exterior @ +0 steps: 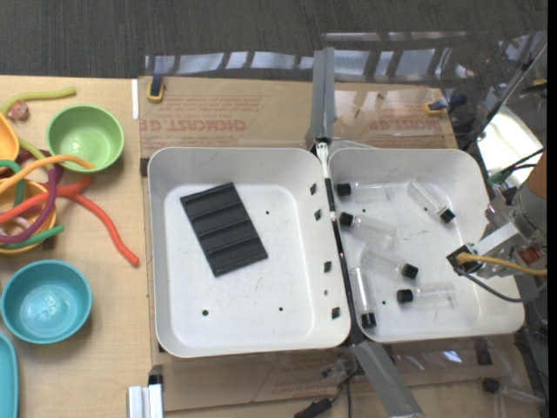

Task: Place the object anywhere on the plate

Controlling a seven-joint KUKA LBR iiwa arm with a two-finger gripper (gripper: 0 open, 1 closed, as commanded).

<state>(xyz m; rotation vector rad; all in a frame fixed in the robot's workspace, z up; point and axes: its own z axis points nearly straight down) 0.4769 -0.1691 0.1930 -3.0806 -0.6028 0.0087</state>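
A black ribbed plate lies flat and slanted in the left white bin. Several clear tubes with black caps lie scattered in the right white bin, among them one near the back, one in the middle and one near the front. My gripper hangs at the right bin's right edge, above its rim and right of the tubes. Nothing shows between its fingers, and the wrist hides most of it.
Left of the bins, on the wooden table, stand a green bowl and a teal bowl, with coloured rubber strings between them. Both bins rest on cardboard. A metal bar runs behind the gap between the bins.
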